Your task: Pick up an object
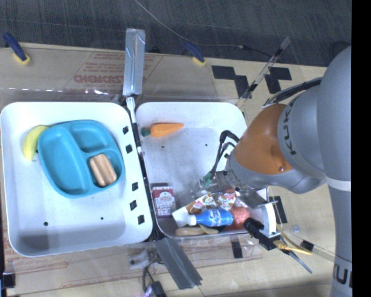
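The arm reaches into the right bin [191, 119] from the right, its orange wrist band over the bin's right side. My gripper [217, 187] is down at the pile of things along the bin's near edge, its tip hidden among them. That pile holds a blue-and-white bottle [205, 218], a reddish round item [240, 215], a colourful wrapped packet [210, 201] and a tan flat piece [188, 231]. A small red box [164, 200] lies at the bin's near left. An orange carrot [164, 129] rests at the far left of the same bin.
The left bin [18, 228] holds a blue divided plate [68, 156] with a brown bread roll [102, 169] in its near right section. A yellow banana [29, 142] lies against the plate's left rim. A metal divider post [133, 60] stands between the bins.
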Robot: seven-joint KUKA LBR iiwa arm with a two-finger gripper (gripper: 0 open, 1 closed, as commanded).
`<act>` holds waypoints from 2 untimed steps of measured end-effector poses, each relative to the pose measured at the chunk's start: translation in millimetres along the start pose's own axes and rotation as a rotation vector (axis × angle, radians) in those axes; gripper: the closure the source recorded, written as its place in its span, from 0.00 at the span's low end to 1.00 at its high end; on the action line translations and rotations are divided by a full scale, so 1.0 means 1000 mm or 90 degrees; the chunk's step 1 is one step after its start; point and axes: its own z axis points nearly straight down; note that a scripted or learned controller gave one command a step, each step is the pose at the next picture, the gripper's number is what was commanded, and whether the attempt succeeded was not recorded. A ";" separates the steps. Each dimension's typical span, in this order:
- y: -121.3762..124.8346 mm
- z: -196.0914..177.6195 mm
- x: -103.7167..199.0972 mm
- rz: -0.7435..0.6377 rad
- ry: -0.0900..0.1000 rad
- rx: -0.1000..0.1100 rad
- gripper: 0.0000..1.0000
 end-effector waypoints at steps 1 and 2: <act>-0.002 0.001 0.001 -0.001 0.002 0.004 0.00; -0.002 0.008 0.027 -0.123 -0.010 0.001 0.00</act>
